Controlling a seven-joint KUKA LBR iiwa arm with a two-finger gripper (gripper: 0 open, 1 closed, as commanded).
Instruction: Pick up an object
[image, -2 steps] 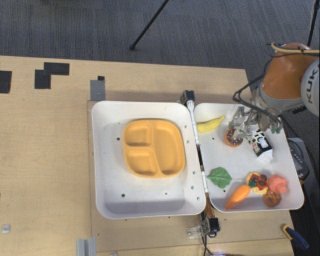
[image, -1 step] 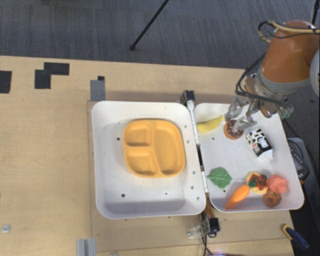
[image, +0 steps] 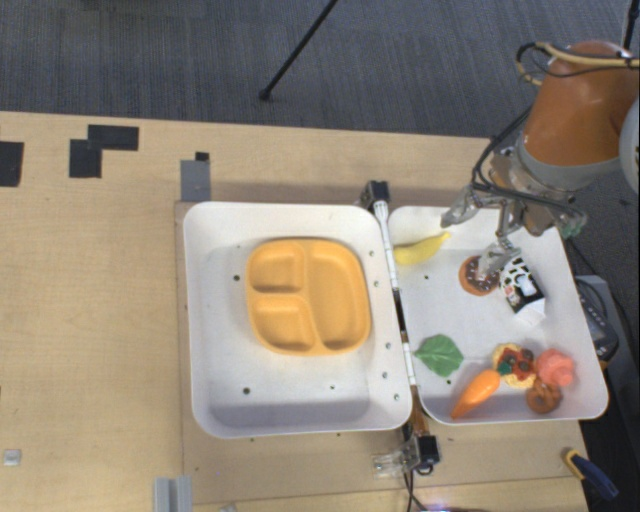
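Gripper (image: 492, 262): low over the upper part of the right bin (image: 440, 300), right of frame; I cannot tell its state.
Nearest target: brown disc (image: 474, 279), directly under the tool tip, apparently touching it.
Beside it: black-and-white toy (image: 520, 283), just right.
Other objects: banana (image: 421, 248), green leaf (image: 439, 354), carrot (image: 476, 390).
Left bin (image: 215, 300): 1 yellow divided plate (image: 304, 296).
Advice: centre over the disc, keep off the neighbouring toy, grip by its edges.
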